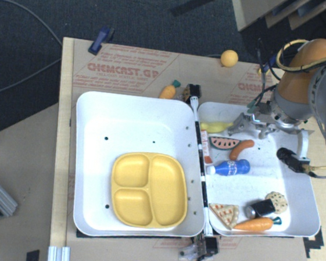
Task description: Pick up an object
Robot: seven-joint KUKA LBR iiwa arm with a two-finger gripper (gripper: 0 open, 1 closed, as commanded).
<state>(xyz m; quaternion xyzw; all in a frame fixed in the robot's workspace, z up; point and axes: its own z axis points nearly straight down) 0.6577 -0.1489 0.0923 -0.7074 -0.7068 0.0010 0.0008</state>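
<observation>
My gripper (251, 124) hangs over the far end of the right bin (302, 190), just right of a yellow banana (213, 127) and just above a red sausage (242, 146). Nothing shows between its jaws. A watermelon slice (222, 143) lies next to the sausage, with a blue bottle (232, 167) below them. At the bin's near end are a pizza slice (225, 213), a carrot (253, 224), a cookie (276, 200) and a small dark object (259, 208).
The left bin (105, 120) holds a yellow divided plate (149, 188). On the bench behind the bins sit an orange ball (229, 58), a small orange toy (168, 91), a black item (193, 91) and a blue clip (100, 40).
</observation>
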